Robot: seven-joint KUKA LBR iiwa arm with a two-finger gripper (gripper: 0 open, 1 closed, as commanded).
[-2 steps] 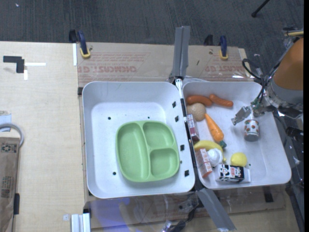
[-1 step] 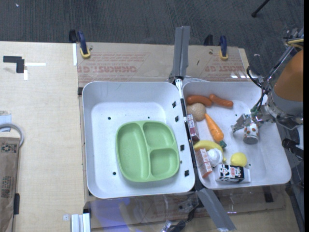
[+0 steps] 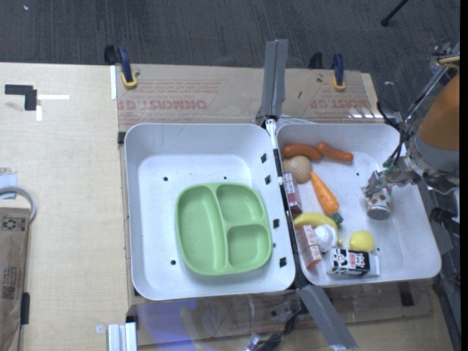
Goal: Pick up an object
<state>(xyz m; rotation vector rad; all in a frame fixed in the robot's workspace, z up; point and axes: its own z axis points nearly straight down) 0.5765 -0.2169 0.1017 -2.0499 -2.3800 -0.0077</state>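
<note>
wooden bench [image 3: 58, 196] at far left, bearing a brown paper bag [image 3: 13, 269] at its left edge. next, the left bin [image 3: 139, 218], holding 1 green divided plate [image 3: 224, 229] with 3 compartments, lying flat near the bin's centre. behind both bins, a cardboard sheet [image 3: 183, 93] fixed by 2 clamps with blue handles [image 3: 126, 68].

the right bin [image 3: 409, 265] holds the loose objects. along its left wall: a sausage-shaped orange piece [image 3: 302, 151], a round brown item [image 3: 297, 168] just below it, then a dark red packet [image 3: 292, 194] lying lengthwise against the wall. a second orange piece [image 3: 335, 152] lies just beside the first. a toy carrot [image 3: 325, 194] lies at a slant near the middle, its green tip toward the front. a yellow banana [image 3: 314, 220] sits below it, touching a small red-and-white package [image 3: 310, 243]. a black-and-white carton [image 3: 352, 262] lies at the front wall, with a lemon [image 3: 361, 240] just behind it.

the gripper [image 3: 381, 189] hangs low in the right half of this bin, directly above a small silver can [image 3: 379, 208]; whether the 2 touch, and whether the fingers are spread or closed, cannot be told. the grey arm with orange band [image 3: 442, 123] enters from the right.
</note>
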